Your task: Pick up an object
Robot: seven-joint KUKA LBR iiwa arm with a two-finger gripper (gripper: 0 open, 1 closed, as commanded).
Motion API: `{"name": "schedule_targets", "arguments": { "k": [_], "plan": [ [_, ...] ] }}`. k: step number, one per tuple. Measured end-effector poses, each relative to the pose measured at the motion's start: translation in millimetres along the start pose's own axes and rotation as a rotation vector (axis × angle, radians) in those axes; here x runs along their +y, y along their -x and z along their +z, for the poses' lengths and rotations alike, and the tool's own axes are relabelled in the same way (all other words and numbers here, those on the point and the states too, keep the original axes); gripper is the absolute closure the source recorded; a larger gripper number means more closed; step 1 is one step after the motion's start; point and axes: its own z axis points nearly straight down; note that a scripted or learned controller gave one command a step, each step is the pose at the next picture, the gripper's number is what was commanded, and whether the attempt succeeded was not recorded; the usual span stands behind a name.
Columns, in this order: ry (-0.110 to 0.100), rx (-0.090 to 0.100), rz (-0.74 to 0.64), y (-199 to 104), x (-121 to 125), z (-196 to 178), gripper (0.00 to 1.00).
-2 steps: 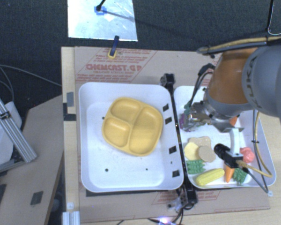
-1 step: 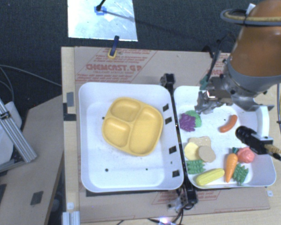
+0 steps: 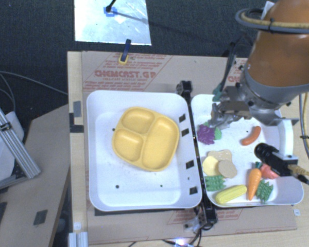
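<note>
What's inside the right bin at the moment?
The right bin holds purple grapes, a sausage, a carrot, corn, green pieces and pale slices. The arm covers its upper part, so anything there is hidden.

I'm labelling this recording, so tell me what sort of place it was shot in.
Most likely a robotics lab test bench, not a kitchen: a grey and orange robot arm reaches over two white bins, the food is toys such as a plastic carrot and corn cob, and loose cables trail nearby.

Yellow plate (image 3: pixel 146 138), purple grapes (image 3: pixel 206 134), orange carrot (image 3: pixel 253 181), possibly red sausage (image 3: pixel 250 136).
</note>
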Motion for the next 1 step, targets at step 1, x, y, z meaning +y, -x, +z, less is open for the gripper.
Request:
{"name": "schedule_targets", "arguments": {
  "k": [1],
  "plan": [
    [0.005,0.002,-0.002,-47.5,1.3,-81.6,1.00]
  ]
}}
